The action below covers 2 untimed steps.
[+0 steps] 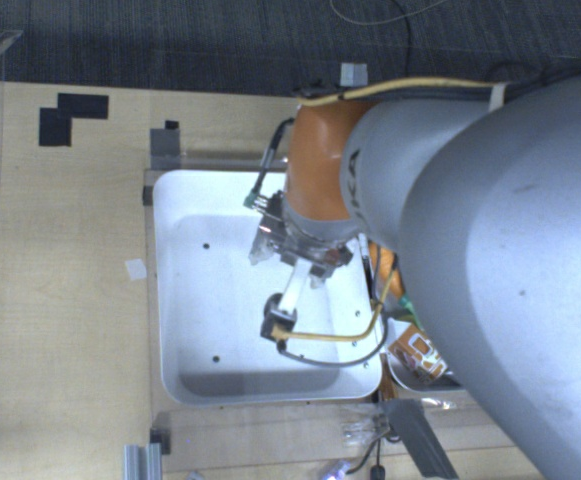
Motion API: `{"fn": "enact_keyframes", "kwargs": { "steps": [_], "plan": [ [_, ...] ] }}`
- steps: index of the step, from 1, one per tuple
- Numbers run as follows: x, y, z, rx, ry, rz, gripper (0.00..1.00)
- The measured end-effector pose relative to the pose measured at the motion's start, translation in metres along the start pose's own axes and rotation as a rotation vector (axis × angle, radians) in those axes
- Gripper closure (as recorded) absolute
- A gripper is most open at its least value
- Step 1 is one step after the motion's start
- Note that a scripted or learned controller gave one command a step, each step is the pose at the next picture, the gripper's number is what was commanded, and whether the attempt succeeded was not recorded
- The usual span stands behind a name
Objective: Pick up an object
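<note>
My gripper (pixel 295 253) hangs over the left white bin (pixel 185 268), near the bin's right half, below the orange band of the wrist. No object shows between or under it. The arm hides most of the right bin. At that bin's left edge an orange item (pixel 392 280) and a brown packet with white markings (pixel 418 353) peek out from under the arm.
The large grey arm covers the right side of the view. Black angular marks (pixel 70 116) lie on the wooden bench at the back left. A small white tag (pixel 135 268) sits on the bench left of the bin.
</note>
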State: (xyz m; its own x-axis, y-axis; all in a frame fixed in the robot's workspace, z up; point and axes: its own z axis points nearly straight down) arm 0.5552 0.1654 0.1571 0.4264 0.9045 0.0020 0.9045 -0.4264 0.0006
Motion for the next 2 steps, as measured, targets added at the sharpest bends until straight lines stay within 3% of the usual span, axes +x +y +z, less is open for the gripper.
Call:
{"fn": "enact_keyframes", "kwargs": {
  "steps": [1,2],
  "plan": [
    [0.022,0.045,0.034,0.000,0.000,0.179,0.00],
    [-0.058,0.071,-0.028,-0.002,0.000,0.351,0.00]
  ]
}}
